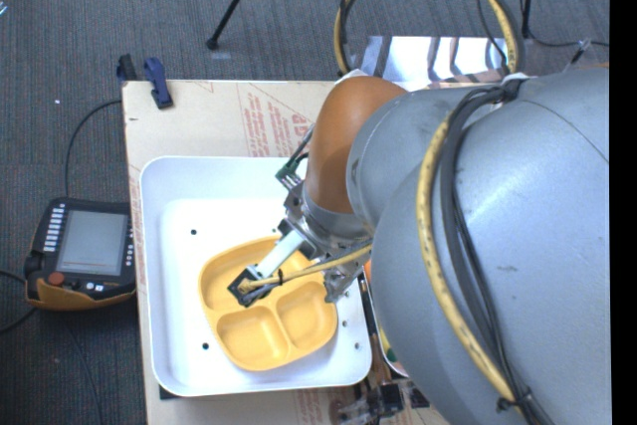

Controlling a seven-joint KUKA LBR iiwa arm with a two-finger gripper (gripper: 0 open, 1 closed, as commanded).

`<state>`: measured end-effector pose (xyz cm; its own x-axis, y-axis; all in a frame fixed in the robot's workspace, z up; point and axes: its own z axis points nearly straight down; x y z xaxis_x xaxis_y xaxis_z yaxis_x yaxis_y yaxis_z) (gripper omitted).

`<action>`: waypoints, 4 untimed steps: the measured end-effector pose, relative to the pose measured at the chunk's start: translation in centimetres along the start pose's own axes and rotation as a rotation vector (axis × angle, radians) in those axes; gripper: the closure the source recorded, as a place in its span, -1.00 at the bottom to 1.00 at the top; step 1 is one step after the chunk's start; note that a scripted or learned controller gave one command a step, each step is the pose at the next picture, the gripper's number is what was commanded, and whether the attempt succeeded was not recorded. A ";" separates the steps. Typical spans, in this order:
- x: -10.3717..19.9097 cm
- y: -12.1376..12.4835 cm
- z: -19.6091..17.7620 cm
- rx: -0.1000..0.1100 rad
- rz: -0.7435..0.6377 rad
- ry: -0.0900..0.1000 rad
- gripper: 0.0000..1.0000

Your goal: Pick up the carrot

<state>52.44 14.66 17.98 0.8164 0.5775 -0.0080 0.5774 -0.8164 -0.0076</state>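
A yellow divided plate (264, 314) lies in the left white bin (169, 214), toward its front right. My gripper (320, 264) hangs low over the plate's right rim, at the bin's right side. The big grey arm with its orange band (343, 139) reaches in from the right and covers most of what lies under the wrist.
The arm hides nearly all of the right bin. A blue clamp (156, 81) grips the board's far left corner. A teach pendant (85, 254) lies on the floor to the left of the bench. The left bin's floor to the left of the plate is bare white.
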 end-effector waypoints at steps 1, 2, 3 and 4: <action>-2.5 -1.3 8.9 -0.009 -0.515 0.015 -1.00; -2.2 -1.1 7.7 -0.011 -0.502 0.025 1.00; -1.9 -1.7 2.6 0.001 -0.256 -0.001 1.00; -2.0 -1.7 2.7 0.001 -0.257 -0.003 -1.00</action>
